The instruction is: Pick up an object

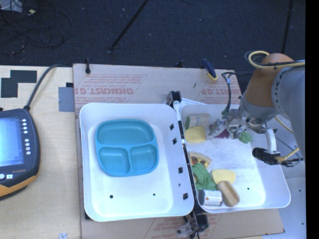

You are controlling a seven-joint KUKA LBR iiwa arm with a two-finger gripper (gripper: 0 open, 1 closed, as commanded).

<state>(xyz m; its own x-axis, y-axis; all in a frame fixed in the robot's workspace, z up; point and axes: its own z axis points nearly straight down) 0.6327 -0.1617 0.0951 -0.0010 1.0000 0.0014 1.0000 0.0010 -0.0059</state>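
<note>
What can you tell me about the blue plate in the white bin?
The blue plate is light blue and looks like smooth plastic. It has rounded corners and three sections: one long section across the far side and two smaller ones on the near side. It lies flat, right way up, on the floor of the left bin, a little toward that bin's far-left part. No toys sit in it, and it touches only the bin.

Right bin (pixel 279 195) centre seemingly open — toys ringing.

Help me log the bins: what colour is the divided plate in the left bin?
Light blue; the divided plate shows clearly in the camera view.
</note>
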